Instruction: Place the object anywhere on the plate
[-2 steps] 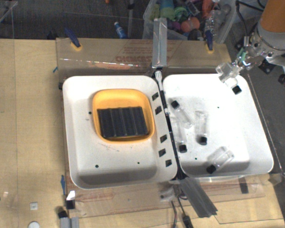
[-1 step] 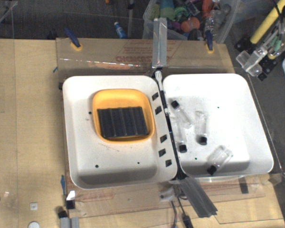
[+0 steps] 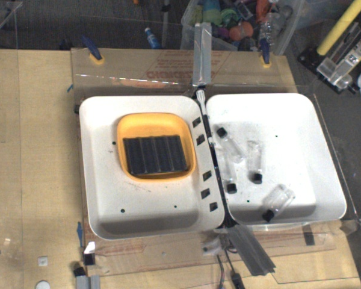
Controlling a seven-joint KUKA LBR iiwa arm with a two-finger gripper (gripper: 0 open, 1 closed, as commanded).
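You are looking at two white bins sitting side by side on the tan desk (image 3: 30, 161). In the left bin (image 3: 96, 212), at the middle left of the frame, an orange plate (image 3: 125, 125) is lying flat. The dark ridged block (image 3: 155, 154) is resting on that plate, inside its rim and slightly toward the lower edge, its grooves running up and down the frame. A band of orange is showing above the block and thinner strips are showing at its sides.

In the right bin (image 3: 325, 185), several clear plastic pieces with black caps are lying scattered across the left half of the floor. One clear piece (image 3: 278, 197) is lying tilted near the lower wall, another (image 3: 253, 154) is sitting near the centre, and a third (image 3: 222, 133) is lying higher up, close to the divider. A row of small black tabs (image 3: 203, 158) is running down the seam where the bins are meeting.

At the upper right edge of the frame a grey metal assembly (image 3: 342, 59) is hanging beneath a yellow bar (image 3: 349, 14), well apart from both bins. You cannot tell whether that is the end effector, and you cannot tell whether it is wide or narrow.

Beyond the bins, at the top centre, a clear tub of coloured toys (image 3: 240, 5) is standing, and two blue clamps (image 3: 94, 50) are gripping the back of the desk.
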